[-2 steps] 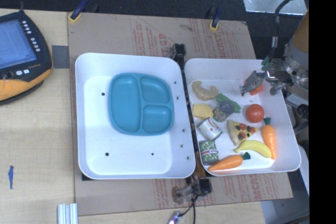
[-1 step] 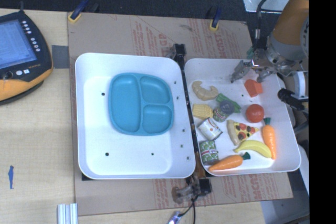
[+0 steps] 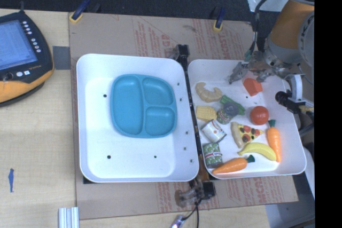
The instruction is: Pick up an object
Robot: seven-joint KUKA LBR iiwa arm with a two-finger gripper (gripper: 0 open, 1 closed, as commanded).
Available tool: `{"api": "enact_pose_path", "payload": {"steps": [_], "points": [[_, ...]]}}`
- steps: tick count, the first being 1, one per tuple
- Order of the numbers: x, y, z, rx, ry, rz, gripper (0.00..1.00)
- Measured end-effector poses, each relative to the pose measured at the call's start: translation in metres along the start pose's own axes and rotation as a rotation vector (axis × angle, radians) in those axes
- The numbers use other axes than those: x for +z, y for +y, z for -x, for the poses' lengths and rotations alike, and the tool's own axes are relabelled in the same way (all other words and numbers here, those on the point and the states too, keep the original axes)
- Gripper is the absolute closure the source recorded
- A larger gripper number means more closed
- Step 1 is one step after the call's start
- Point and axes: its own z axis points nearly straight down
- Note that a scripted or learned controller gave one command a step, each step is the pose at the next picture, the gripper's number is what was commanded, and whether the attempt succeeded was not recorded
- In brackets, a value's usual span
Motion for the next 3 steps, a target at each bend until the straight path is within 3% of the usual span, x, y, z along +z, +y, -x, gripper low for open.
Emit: {"api": "enact_pose_path", "payload": {"steps": [3], "points": [[0.0038, 0.0022, -0.0065, 0.001, -0.001, 0.009, 0.0]]}}
